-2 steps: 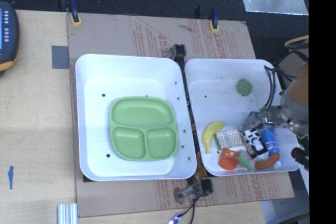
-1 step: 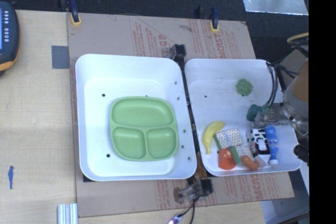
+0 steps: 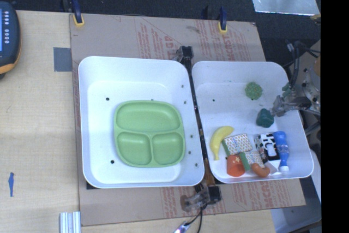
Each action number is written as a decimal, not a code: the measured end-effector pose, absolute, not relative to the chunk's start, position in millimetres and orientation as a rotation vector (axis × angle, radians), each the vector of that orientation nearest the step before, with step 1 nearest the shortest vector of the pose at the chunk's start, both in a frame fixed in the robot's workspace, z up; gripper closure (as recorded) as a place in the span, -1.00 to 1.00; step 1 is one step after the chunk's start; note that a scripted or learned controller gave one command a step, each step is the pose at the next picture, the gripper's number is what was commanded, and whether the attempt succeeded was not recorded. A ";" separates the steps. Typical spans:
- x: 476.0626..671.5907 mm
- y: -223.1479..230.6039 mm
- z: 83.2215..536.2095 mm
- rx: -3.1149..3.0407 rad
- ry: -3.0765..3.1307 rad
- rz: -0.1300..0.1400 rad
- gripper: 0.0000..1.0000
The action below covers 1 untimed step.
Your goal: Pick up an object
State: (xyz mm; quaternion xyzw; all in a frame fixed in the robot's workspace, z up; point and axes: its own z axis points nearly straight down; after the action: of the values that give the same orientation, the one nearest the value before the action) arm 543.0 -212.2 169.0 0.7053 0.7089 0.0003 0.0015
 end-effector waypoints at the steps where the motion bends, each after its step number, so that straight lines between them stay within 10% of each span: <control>1: 541.4 -211.9 165.9 2.218 2.227 -0.002 -1.00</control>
State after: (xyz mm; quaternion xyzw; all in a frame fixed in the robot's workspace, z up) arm 541.4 -211.9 165.9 0.7057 0.7085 -0.0008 -0.0009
